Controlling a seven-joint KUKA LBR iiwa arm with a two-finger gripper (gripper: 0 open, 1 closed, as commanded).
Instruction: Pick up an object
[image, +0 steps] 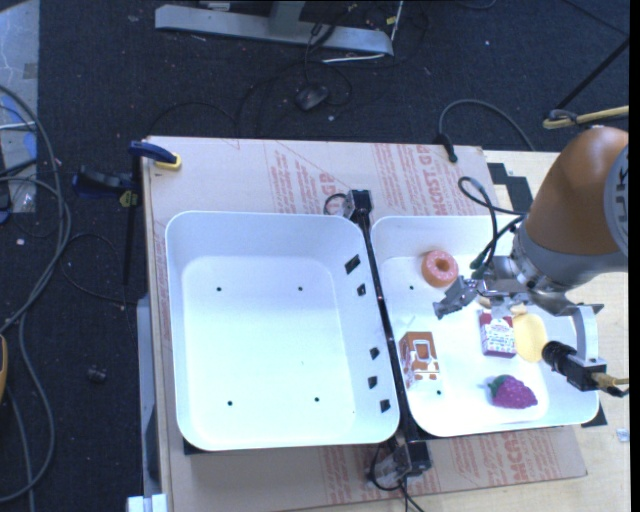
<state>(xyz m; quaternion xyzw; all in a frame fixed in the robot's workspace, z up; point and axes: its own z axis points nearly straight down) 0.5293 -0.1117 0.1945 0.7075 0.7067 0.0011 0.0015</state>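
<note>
- Now, from the camera view above the bench, my arm comes in from the right side and hangs over the right bin.
- My gripper is over the middle part of this bin, just below the donut and left of the red carton.
- One dark finger points to the left and looks lifted from the bin floor; how wide my fingers stand I cannot tell, because the wrist hides much of them.
- I see no object between my fingers, so I do not say that I hold something.
- A pink donut lies near the back of the right bin, just beside my gripper.
- A small red carton lies under the wrist, and a yellow lemon-like fruit touches it on its right side.
- An orange and white box lies near the left wall of the right bin, close to the divider between the two bins.
- A purple bunch of grapes rests near the front of the right bin, apart from the other things.
- The left bin stands just beside the right one, their inner walls touching.
- Both bins sit on a cardboard sheet with red print.
</note>
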